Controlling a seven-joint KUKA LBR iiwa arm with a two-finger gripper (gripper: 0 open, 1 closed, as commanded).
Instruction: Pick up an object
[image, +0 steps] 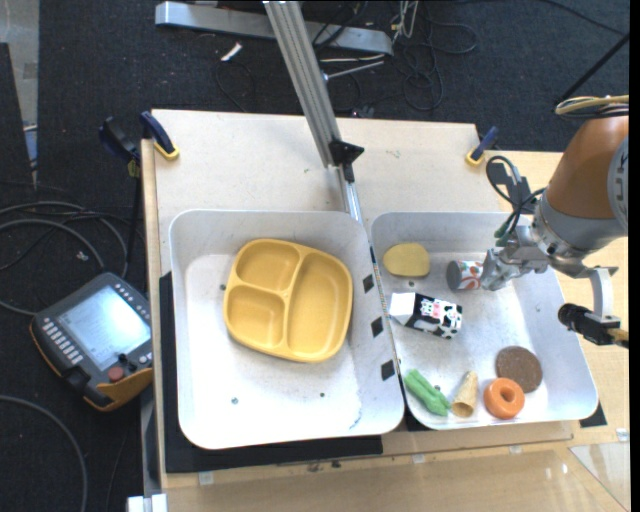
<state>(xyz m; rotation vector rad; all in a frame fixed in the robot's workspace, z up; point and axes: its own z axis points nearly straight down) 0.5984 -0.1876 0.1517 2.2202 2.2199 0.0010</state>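
Bench: two white bins (190, 300) side by side; left bin holds yellow tray (288, 298).
Gripper (488, 274): low in right bin, beside small can (464, 274).
Jaws: cannot tell; possibly touching the can.
Advice: centre the can before lifting straight up.

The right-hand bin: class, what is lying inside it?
Inside the right-hand bin: a yellow disc, a small can, a cow-patterned carton, a brown cookie, an orange ring, a cone and a green pod. The arm covers the bin's far right corner.
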